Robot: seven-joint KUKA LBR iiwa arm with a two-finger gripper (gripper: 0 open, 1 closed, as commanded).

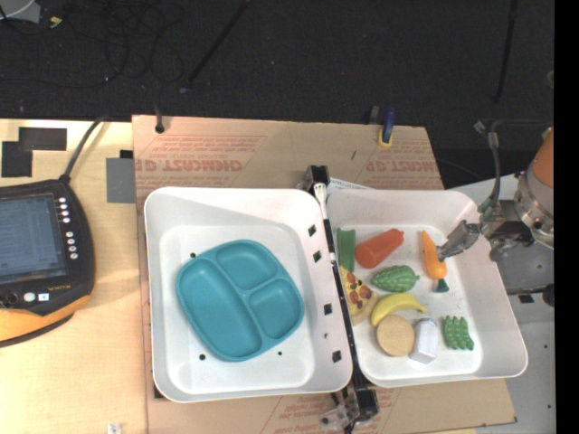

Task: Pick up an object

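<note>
We've got the grey two-finger gripper [455,240] hanging over the right white plastic bin [496,283], tips just beside the top of the small orange toy carrot [433,257]. Can't tell how far open the fingers are, nothing visibly held. Carrot lies right of the red toy pepper [379,248], w/ green leafy veg [395,279] below-left.

Right bin [493,351] crowded with toys, little room between; left bin [172,233] apparently open around teal tray [240,299]
</note>
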